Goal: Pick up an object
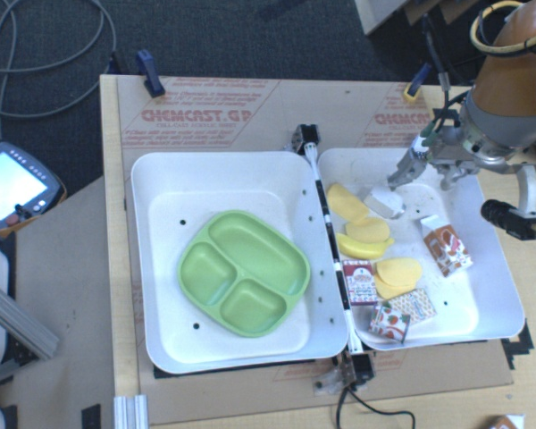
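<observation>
Nearest you in the right bin (496, 315), small printed cartons (395, 316) crowd the front left corner, with a brown packet (447, 248) lying apart toward the right wall. Behind the cartons you see yellow food pieces (368, 235) running back along the divider. The left bin (152, 239) holds a green divided plate (243, 273). Farther back, the gripper (426, 170) hangs over the right bin's rear; its fingers stand apart, holding nothing.

The floor (250, 34) is dark grey carpet. Black cables (45, 25) lie on it (looped around).
</observation>
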`<state>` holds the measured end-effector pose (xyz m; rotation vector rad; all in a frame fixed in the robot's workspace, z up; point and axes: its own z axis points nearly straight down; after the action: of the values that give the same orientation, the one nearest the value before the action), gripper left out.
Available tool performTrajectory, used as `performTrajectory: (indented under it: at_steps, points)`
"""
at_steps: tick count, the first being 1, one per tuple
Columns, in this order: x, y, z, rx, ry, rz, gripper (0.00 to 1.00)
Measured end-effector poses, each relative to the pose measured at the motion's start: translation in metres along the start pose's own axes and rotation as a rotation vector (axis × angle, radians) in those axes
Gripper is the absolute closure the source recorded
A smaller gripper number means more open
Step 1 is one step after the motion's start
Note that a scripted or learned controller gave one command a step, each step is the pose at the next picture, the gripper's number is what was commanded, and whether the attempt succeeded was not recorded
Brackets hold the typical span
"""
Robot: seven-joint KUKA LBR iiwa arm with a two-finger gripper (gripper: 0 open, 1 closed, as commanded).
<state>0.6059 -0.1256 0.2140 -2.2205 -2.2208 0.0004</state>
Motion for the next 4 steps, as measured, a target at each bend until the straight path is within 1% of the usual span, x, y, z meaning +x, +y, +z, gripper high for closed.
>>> performTrajectory:
  at_steps: [1,2,3,4]
  points:
    - [-0.054,-0.021,0.130,-0.001,-0.001,0.001,0.00]
    - [-0.091,0.055,0.131,0.030,0.009,-0.007,0.00]
    - [-0.094,-0.030,0.130,0.004,0.009,-0.003,0.00]
    - [-0.095,-0.104,0.130,0.004,0.007,-0.001,0.00]
